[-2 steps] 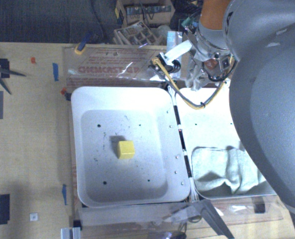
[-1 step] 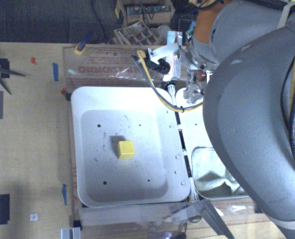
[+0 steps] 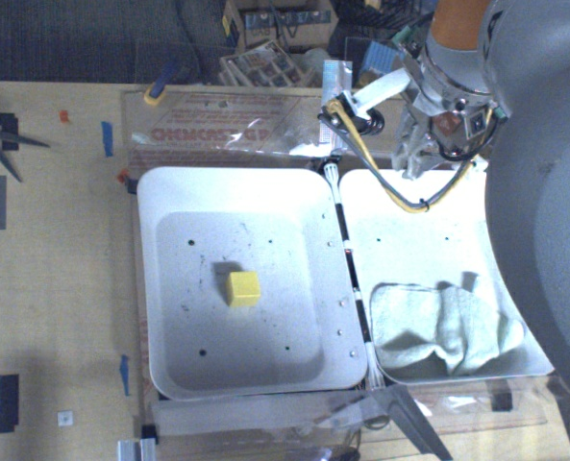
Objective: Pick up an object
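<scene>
A small yellow cube (image 3: 243,288) lies near the middle of the left bin (image 3: 169,200). A crumpled white cloth (image 3: 436,329) fills the near end of the right bin (image 3: 429,229), with a small grey piece (image 3: 469,281) at its far edge. My gripper (image 3: 412,157) hangs over the far rim of the right bin, well away from the cube and the cloth. A yellow cable (image 3: 390,185) loops down from the wrist over that bin's far part.
The big grey arm (image 3: 539,161) covers the right side of the view and the right bin's right wall. Clear plastic packaging (image 3: 227,123) lies on the bench behind the left bin. Clutter and cables sit beyond the bench's far edge.
</scene>
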Robot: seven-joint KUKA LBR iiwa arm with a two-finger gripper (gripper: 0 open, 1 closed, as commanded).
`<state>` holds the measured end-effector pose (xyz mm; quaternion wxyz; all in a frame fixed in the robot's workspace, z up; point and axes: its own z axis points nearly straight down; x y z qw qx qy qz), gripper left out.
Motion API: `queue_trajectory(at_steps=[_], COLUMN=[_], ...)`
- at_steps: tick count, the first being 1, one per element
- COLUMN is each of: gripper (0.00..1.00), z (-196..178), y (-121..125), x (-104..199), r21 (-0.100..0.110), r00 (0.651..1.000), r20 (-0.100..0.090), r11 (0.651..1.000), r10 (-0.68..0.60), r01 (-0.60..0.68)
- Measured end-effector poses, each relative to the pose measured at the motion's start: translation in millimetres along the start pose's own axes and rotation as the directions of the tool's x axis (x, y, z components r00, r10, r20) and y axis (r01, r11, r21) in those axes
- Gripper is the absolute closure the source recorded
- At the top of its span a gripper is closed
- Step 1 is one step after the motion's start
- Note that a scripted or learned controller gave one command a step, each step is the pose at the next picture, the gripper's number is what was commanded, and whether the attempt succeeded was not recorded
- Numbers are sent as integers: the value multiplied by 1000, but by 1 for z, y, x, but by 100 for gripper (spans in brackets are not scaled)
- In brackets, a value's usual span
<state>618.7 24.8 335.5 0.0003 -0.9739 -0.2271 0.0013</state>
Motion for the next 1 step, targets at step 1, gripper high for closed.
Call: queue_trajectory(at_steps=[1], gripper=[100], z=[126], y=[12], x=[-71], r21=[2], r00=[997], r20=[2], r11=[997], r10=[80], r01=[-80])
